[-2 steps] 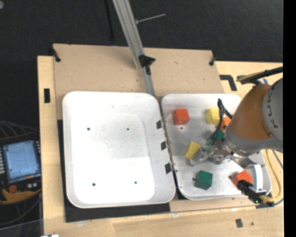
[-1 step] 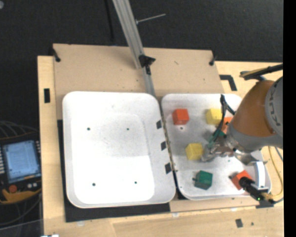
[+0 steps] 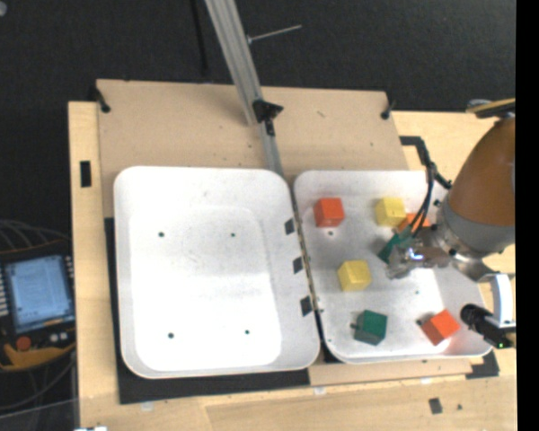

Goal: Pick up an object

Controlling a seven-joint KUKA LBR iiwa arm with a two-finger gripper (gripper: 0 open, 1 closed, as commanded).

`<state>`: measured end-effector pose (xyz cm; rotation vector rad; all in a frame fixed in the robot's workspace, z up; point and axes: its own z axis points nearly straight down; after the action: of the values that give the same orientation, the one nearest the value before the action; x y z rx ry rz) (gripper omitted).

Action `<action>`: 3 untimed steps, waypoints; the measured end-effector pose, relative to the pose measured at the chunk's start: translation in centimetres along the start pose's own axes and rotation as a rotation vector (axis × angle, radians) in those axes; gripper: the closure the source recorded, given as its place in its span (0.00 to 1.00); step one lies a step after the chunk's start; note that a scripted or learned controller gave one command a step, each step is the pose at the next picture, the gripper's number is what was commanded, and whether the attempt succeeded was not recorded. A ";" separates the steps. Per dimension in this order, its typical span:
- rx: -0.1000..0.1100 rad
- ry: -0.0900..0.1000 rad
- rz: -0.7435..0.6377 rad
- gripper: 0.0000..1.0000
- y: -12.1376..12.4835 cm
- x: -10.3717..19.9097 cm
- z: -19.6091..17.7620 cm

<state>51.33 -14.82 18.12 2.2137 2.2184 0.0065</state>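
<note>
In the right bin, yellow block sits just left of claw; claw state unclear.

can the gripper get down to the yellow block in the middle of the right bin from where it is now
Probably yes. The gripper hangs over the right bin, just right of that yellow block, which sits apart from the green block and the orange block, with nothing over it.

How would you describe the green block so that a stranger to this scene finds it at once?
Start at the right bin, the one with the coloured blocks in it. Go to its near edge, left of the orange block in the corner. There lies the green block, the sole dark green one among orange and yellow.
</note>
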 end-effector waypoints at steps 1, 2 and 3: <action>-0.001 0.000 -0.001 1.00 0.1 -0.4 -6.4; 0.004 0.001 -0.002 1.00 0.3 -0.5 -8.7; 0.006 0.003 -0.005 1.00 2.5 4.1 -9.1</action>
<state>53.77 -10.70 27.26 2.2120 2.2289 0.0037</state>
